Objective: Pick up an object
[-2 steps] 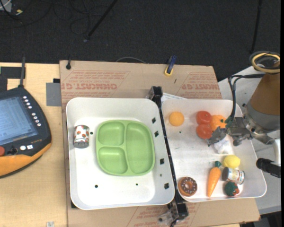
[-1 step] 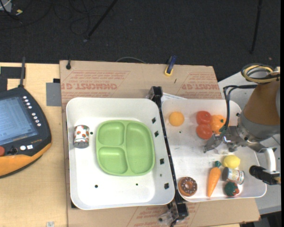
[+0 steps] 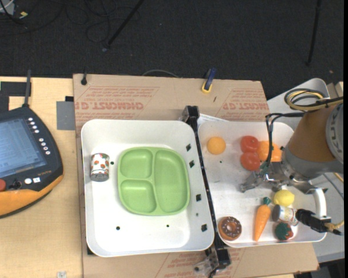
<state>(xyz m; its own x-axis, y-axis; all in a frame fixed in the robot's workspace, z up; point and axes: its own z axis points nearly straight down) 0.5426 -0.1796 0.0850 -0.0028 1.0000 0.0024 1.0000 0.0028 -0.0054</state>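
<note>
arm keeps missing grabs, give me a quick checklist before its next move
1. Gripper sits over the right bin: ok.
2. Something between its fingers: cannot tell.
3. Nearest targets, the red tomatoes, within reach: ok.
4. Lemon and carrot crowd the wrist: not ok, may get knocked.
5. Orange ball stands apart, an easy pick: ok.
6. Left bin holds green tray and can, away from the arm: ok.

The arm (image 3: 313, 141) hides the right bin's (image 3: 232, 172) far corner; the orange pendant (image 3: 17, 158) is cut off at the left edge.
</note>
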